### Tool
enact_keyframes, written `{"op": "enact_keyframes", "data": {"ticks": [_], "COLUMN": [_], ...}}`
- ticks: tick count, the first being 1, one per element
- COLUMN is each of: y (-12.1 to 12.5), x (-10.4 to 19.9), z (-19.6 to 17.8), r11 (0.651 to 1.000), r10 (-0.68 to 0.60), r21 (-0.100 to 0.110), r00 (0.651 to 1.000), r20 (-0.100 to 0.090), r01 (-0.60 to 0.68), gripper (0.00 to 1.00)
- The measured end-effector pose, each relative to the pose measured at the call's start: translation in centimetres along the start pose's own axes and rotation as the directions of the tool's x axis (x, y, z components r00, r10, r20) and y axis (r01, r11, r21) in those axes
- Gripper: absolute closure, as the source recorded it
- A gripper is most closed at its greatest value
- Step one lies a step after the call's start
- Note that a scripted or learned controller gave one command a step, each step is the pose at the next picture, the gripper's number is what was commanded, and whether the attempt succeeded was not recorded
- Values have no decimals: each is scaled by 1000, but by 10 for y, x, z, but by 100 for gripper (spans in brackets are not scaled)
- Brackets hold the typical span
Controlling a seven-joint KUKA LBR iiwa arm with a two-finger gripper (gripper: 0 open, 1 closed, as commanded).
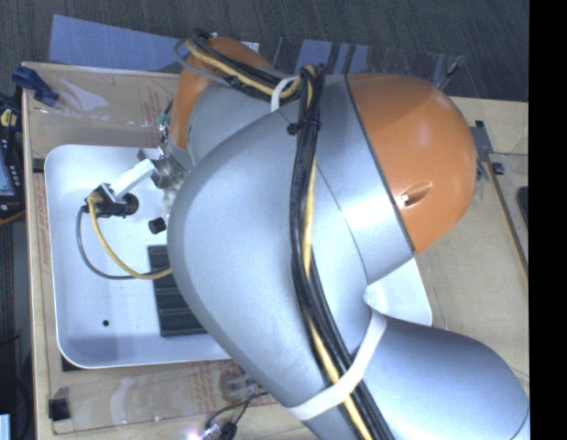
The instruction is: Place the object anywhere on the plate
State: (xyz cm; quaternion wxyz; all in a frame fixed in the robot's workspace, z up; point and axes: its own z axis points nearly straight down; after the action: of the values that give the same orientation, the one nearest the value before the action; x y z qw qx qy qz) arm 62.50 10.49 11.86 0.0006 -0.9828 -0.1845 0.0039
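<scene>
Ribbed dark obj (173,302) sits in white bin (63,246), lower-left of frame, partly under arm (292,246). Gripper state: can't tell.

grey arm (292,273) with orange band (420,172), white bin (68,273), yellow-black cable (310,246), dark ribbed block (173,305).

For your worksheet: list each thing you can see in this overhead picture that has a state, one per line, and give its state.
Large grey arm with orange band: reaching over the bench, covering most of the bins.
Shallow white bin on the left: upright, partly hidden by the arm.
Yellow and grey cable: looped loosely over the bin floor.
Dark ribbed flat block: lying flat in the bin, partly under the arm.
</scene>
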Motion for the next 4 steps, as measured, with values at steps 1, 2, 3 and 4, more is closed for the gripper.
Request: {"op": "enact_keyframes", "data": {"ticks": [1,2,3,4], "y": [28,-2,-26,16], "x": [-61,-6,21,-11], "z": [-72,-67,28,-74], "r11": [885,920,631,295], "r10": [-465,-393,-776,-956], "r21": [2,1,1,-7], "r00": [885,920,631,295], "r20": [-3,-3,-2,1], "r01": [465,393,776,956], "gripper": [100,100,100,100]}}
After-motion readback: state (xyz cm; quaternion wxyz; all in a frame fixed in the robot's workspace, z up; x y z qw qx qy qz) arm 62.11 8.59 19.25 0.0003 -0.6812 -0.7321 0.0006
